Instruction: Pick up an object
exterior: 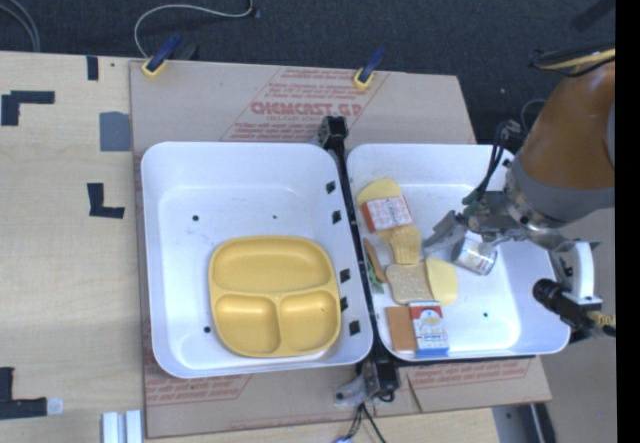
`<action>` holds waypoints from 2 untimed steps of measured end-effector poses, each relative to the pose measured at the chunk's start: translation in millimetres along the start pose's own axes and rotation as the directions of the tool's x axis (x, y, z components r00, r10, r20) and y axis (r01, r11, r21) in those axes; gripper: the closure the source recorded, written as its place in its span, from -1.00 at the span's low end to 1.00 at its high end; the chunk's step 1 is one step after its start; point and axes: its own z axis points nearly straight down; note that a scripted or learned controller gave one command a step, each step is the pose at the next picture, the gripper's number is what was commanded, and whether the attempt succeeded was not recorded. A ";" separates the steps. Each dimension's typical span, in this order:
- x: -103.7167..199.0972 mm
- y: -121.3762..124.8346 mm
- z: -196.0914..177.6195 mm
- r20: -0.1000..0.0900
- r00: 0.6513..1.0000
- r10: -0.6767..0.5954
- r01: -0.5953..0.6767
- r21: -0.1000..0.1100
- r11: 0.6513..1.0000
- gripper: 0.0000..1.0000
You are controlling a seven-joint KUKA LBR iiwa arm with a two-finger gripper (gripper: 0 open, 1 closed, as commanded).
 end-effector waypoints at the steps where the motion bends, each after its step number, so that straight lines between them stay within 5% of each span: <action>1: 18.6 73.7 147.1 0.006 1.000 -0.002 0.002 -0.012 1.000 -1.00; 2: 17.7 71.6 130.9 0.002 1.000 0.000 0.000 -0.006 1.000 1.00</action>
